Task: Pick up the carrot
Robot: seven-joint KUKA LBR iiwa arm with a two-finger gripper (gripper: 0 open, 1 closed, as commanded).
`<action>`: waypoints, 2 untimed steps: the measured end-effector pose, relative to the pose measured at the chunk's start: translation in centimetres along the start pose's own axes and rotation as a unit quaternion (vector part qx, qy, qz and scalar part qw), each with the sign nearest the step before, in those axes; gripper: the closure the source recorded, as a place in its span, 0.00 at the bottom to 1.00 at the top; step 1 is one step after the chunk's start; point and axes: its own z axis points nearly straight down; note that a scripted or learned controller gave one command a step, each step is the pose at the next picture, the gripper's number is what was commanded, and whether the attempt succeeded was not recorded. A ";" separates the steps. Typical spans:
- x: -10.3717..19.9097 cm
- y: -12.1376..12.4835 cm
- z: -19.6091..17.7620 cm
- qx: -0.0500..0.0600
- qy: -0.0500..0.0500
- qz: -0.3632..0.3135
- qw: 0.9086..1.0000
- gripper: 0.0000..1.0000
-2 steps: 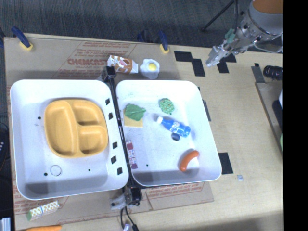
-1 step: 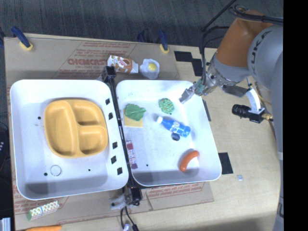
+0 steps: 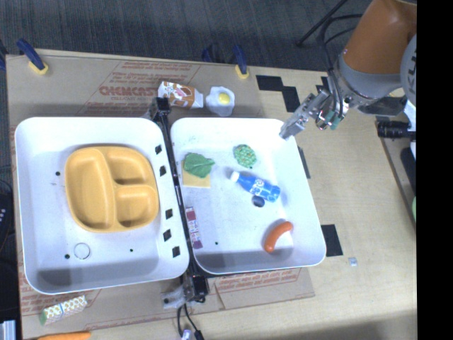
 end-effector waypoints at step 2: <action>10.2 -9.3 -4.0 0.000 -0.001 -0.157 0.988 1.00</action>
